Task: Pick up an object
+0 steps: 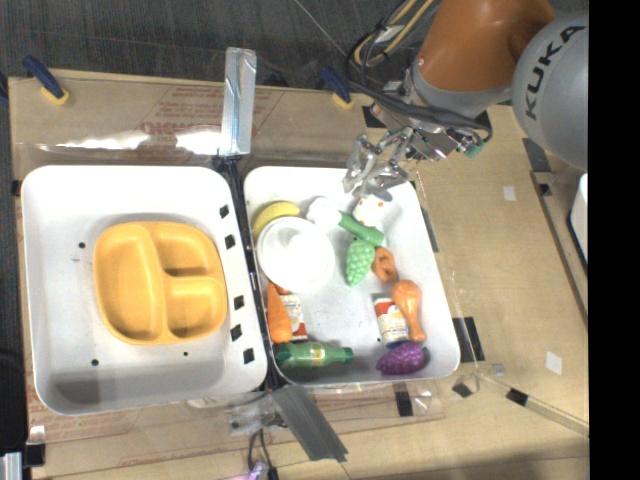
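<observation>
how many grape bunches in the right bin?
2. A green plastic grape bunch lies mid-bin, right of the white round bowl. A purple plastic grape bunch sits in the near right corner. Others could be hidden under the clutter.

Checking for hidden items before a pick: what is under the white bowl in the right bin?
The white bowl overlaps a yellow item at its upper left and an orange carrot below it. Anything directly beneath the bowl is covered.

My grey arm (560, 58) reaches in from the right, its orange band (480, 28) above the wrist. My gripper (375, 173) hangs low, its metal fingers (362, 168) pointing down and slightly left, tips close together.
</observation>
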You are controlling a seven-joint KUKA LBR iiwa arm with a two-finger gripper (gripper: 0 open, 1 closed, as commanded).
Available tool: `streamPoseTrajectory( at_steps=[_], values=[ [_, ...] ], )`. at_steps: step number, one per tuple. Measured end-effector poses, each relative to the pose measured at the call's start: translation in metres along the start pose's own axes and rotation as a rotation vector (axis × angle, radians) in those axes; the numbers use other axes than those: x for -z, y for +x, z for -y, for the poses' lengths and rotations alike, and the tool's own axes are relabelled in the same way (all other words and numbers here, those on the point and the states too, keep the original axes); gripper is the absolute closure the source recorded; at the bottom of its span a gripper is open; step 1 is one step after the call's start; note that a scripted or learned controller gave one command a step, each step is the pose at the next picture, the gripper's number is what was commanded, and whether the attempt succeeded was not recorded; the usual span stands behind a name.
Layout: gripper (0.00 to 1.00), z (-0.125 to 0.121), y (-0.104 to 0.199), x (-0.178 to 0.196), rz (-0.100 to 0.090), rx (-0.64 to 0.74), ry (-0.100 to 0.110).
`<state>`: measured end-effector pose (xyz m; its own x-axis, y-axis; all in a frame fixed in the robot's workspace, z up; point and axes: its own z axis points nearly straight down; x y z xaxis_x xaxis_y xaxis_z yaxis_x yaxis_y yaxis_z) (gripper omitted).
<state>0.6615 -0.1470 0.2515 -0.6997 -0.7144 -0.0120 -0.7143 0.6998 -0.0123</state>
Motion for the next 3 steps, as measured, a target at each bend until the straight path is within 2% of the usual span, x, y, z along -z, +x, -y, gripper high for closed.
streamPoseTrajectory(
  at_steps=[2,3],
  values=[
    [1.0,0.002,-0.003,0.023,0.01,0.004,0.012],
    [1.0,-0.029,0.022,0.01,-0.011,0.166,-0.015]
  ],
)
